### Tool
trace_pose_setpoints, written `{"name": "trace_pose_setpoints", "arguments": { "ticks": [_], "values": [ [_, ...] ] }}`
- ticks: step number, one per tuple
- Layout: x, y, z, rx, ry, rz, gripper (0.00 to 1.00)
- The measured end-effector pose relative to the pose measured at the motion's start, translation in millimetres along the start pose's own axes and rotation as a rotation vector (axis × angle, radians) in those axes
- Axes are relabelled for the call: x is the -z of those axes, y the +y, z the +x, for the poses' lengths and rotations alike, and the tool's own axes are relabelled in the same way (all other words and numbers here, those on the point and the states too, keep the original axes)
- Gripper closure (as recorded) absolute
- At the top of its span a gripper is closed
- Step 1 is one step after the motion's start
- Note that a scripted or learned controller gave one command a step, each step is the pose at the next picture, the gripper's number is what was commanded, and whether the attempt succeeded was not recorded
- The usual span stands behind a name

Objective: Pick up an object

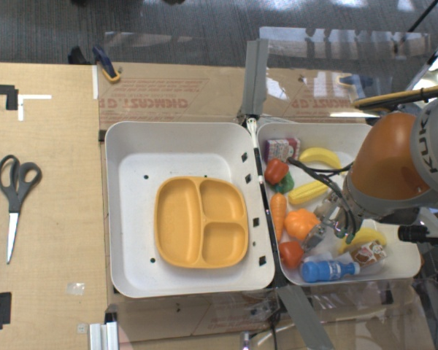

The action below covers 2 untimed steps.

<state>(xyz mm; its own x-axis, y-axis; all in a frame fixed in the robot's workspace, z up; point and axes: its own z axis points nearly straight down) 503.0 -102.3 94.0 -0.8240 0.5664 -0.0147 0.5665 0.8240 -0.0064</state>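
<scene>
Gripper [323, 232] low in crowded right bin [401, 268], beside orange [299, 223]; finger state cannot be told. Left bin [128, 195] holds yellow plate [201, 222].

Red print runs across the brown cardboard sheet [171, 93] lying behind the left bin, in the upper middle of the frame; it is upside down and mirrored, and looks like "CHEMCAL", though the letters are not sure. A second line of red print on the cardboard behind the right bin is too blurred by glare to read. At the right edge, the grey arm [432, 152] bears dark letters "KU"
</scene>
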Motion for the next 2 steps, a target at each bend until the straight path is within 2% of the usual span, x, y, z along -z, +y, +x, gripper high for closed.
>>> {"name": "trace_pose_setpoints", "arguments": {
  "ticks": [1, 2],
  "values": [
    [-2.0, 10.9, -6.9, -0.279, 0.012, -0.004, 0.0],
    [77.6, 17.4, -103.7, -0.288, 0.012, -0.004, 0.0]
  ]
}}
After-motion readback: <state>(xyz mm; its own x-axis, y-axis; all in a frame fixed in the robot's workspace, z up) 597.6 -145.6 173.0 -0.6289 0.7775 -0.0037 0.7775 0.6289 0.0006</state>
